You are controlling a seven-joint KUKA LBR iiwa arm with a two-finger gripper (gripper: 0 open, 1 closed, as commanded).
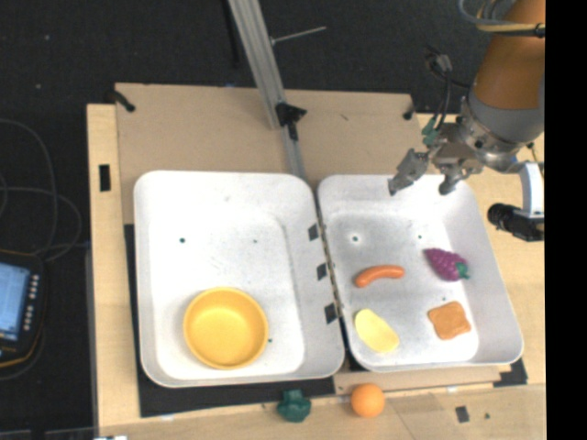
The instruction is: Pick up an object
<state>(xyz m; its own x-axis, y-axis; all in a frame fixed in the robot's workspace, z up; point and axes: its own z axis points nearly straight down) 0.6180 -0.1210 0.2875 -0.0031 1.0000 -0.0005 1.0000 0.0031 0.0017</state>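
My gripper (424,186) hangs open over the far edge of the right bin (491,246), its two fingers spread apart with nothing between them. Below it in that bin lie an orange sausage (379,275), a purple bunch of grapes (445,264), a pale yellow piece (375,330) and an orange-brown toast-like piece (448,320). A yellow bowl (226,326) sits in the near part of the left bin (165,209). All objects are well below and apart from the fingers.
An orange ball (367,400) and a small green object (293,406) lie on the bench in front of the bins. A slanted metal rail (261,58) rises from behind the divide between the bins.
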